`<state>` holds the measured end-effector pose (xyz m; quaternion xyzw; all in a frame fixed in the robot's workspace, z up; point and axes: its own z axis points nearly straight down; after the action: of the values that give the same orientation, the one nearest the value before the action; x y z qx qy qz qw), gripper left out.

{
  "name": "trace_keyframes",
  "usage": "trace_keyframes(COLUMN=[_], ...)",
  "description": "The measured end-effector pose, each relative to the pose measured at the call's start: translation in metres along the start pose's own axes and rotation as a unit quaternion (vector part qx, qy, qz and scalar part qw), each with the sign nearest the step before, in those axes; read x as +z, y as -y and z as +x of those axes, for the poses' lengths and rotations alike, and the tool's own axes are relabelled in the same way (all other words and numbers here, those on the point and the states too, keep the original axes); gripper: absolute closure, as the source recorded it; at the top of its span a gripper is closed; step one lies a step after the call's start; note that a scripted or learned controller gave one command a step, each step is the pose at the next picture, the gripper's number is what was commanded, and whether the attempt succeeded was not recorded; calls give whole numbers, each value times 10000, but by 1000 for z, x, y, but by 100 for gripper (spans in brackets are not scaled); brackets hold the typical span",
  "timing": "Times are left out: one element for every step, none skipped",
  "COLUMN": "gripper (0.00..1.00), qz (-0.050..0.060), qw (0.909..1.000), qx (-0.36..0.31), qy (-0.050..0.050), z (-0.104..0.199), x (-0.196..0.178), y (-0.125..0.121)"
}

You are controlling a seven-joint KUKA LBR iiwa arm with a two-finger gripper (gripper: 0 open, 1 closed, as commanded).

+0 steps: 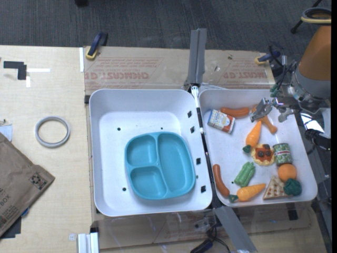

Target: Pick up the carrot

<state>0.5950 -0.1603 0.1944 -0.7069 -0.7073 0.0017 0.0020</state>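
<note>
Standing on a pale wooden bench (42,94), white bins (105,157), grey carpet (158,9) beyond

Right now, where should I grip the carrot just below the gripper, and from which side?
Probably mid-body on the carrot, coming straight down and closing across its width: it lies flat and slanted, with open bin floor beside it toward the divider.

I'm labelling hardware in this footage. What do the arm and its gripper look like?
The arm enters from the right: a rounded orange band above a grey wrist section. Below it sits the gripper, a compact metallic grey assembly with thin fingers and dark fittings. Its finer markings are too small to read.
</note>
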Motion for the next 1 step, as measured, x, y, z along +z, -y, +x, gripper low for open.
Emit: trace_keyframes(gripper=[0], qz=[-23], qw=[9991], qx=[425], qy=[6], z=[-23], x=[103], y=[-12])
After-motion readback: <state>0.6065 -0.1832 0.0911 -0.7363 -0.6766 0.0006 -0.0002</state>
